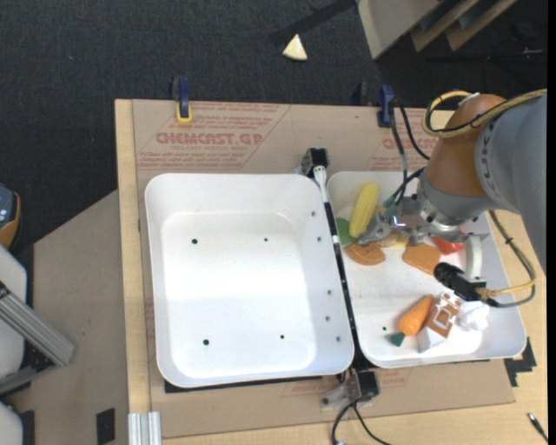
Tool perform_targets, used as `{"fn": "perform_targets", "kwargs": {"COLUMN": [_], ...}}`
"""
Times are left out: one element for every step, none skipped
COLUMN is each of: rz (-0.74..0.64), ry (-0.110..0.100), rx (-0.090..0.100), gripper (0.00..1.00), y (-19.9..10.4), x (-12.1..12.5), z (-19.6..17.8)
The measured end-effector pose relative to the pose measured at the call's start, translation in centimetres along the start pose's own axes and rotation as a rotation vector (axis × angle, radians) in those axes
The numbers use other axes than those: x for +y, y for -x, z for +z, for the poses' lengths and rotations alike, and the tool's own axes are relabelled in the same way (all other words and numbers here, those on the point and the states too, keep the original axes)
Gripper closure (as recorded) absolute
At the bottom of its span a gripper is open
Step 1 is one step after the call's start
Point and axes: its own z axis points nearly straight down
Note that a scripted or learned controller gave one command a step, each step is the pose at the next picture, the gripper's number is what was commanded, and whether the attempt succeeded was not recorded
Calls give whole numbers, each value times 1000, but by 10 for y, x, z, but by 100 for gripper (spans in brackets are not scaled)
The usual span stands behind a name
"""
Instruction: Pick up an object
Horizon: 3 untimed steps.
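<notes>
**Arm low over the right bin, toys clustered beneath it**

The tabletop point(234, 130) is a sheet of brown board printed with red lettering, held at its far edge by two blue clamps point(182, 94). Around it the floor is dark carpet point(104, 52); a pale wedge-shaped scrap point(295, 49) lies on it near the top, and a wooden structure point(434, 22) juts in at the upper right. Metal framing shows at the lower left.

Two shallow white bins sit side by side, touching along their inner walls. The left bin point(165, 287) shows only a few small dark dots on its floor. The right bin point(499, 343) carries the toys: a yellow corn cob point(364, 204) leaning toward the far left corner with a green piece point(343, 232) just beside it, a brown-orange flat piece point(365, 255), an orange slab point(421, 258), a carrot point(414, 316) with a green tip, and a small orange-and-white block point(444, 315) next to a white crumpled object point(473, 316).

The grey arm, with its orange band point(460, 148), reaches in from the right. Its tool point(388, 224) hangs low in the right bin, just beside the corn cob and above the brown-orange piece. I cannot tell how far apart its jaws stand, nor whether anything is caught in them. Cables trail off the wrist toward the right.
</notes>
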Motion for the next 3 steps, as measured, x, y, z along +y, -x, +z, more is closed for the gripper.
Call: {"fn": "perform_targets", "kwargs": {"rz": [3,-6,-5], "ry": [7,2,-8], "rx": [3,5,6], "gripper": [100,100,100], "y": [-1,-84,-172], "x": [0,52,62], "z": [-13,-102,-95]}}
